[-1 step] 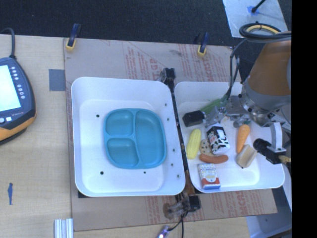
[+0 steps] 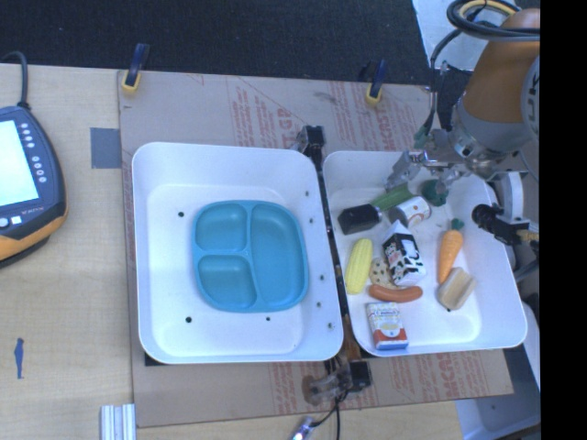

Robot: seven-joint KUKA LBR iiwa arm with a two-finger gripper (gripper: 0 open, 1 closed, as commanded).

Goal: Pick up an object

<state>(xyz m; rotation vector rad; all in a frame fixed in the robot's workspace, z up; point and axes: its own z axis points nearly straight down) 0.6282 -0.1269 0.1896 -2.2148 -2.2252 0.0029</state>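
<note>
Arm over the back of the right bin, toys scattered below it.

The gripper (image 2: 417, 165) sat low at the far end of the right bin (image 2: 514, 324); how far it was open could not be told, nor whether it had hold of anything. Just beside it lay a green toy (image 2: 393, 197) and a black block (image 2: 359, 217). Nearer the front: corn (image 2: 359, 265), carrot (image 2: 448, 254), sausage (image 2: 395, 293), small carton (image 2: 387, 325). The left bin (image 2: 156, 246) held 1 blue divided plate (image 2: 249, 255).

Robotics lab bench, 2 white bins (image 2: 147, 246) clamped to a board (image 2: 229, 99), control pendant (image 2: 27, 177) at the left, loose cables (image 2: 468, 12)
</note>
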